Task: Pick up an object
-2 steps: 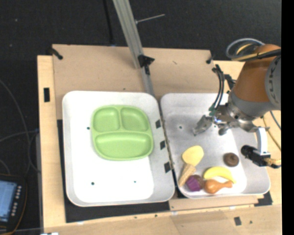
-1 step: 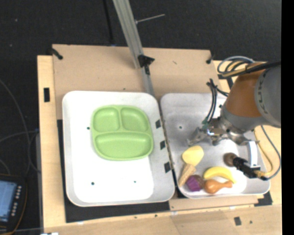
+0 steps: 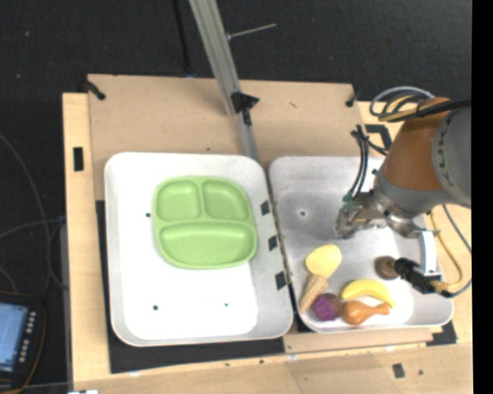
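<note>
Claw (image 3: 349, 220) low in right bin (image 3: 312, 183), over bare floor near middle; grip state: cannot tell. Toy food (image 3: 345, 294) heaped at bin's front edge, apart from claw. Green tray (image 3: 204, 222) in left bin (image 3: 131, 302), likely drop spot.

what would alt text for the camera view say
A grey arm's gripper hovers over the right bin, above toy food: ice cream cone, banana, drumstick. The left bin holds a green divided plate.
</note>
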Robot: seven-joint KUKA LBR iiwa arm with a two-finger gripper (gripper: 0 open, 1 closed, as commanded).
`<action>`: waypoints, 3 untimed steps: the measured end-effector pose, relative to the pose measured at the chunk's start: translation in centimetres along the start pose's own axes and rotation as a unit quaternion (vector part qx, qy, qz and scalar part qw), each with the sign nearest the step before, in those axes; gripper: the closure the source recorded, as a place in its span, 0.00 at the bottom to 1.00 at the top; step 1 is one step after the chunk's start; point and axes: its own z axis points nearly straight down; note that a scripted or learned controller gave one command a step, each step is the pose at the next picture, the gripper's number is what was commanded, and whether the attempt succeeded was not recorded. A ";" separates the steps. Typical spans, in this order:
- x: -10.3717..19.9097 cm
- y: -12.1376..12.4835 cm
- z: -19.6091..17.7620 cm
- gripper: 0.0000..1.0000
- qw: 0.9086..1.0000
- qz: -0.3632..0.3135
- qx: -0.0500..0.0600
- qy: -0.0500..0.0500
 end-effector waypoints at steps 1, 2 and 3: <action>0.1 -0.3 -4.5 1.00 1.000 -0.002 -0.001 0.000; -0.1 -0.1 -10.0 1.00 1.000 -0.005 -0.002 0.000; 4.7 1.8 -10.5 1.00 1.000 -0.008 0.000 0.001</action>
